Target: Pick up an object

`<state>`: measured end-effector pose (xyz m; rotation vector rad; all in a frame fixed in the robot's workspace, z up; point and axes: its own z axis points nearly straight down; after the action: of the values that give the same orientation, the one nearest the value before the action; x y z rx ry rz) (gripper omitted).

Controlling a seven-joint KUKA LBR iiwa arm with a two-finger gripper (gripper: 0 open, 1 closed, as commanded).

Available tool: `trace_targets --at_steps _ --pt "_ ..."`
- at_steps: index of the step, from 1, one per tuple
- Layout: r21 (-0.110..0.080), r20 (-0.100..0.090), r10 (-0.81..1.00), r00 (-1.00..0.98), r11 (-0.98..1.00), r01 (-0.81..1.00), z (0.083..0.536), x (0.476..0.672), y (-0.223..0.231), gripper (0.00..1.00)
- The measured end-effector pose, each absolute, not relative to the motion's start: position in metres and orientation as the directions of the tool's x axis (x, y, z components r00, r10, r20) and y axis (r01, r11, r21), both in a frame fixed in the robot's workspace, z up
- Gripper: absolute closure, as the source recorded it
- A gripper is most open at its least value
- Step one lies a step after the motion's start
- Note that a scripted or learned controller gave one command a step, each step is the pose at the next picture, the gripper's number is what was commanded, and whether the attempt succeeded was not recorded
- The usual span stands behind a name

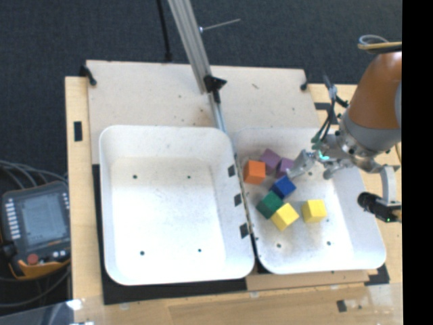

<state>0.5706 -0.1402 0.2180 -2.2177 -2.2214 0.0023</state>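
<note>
Gripper (302, 161) — low in right bin (358, 249) | beside purple block (285, 166) — grasp unclear

One fixed camera looks down at a slant from above the bench (78, 181) — far enough to frame both bins, left (169, 202) and right (338, 249) — arm (375, 107) entering from the right.
</note>
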Motion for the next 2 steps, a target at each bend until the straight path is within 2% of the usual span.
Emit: trace_targets --at_steps 1,2 --pt "0.002 0.000 1.000 -0.001 0.001 1.000 0.220 0.571 -0.140 0.00" --pt "-0.004 -0.001 1.000 0.002 -0.002 1.000 0.158 0.573 -0.139 0.00"
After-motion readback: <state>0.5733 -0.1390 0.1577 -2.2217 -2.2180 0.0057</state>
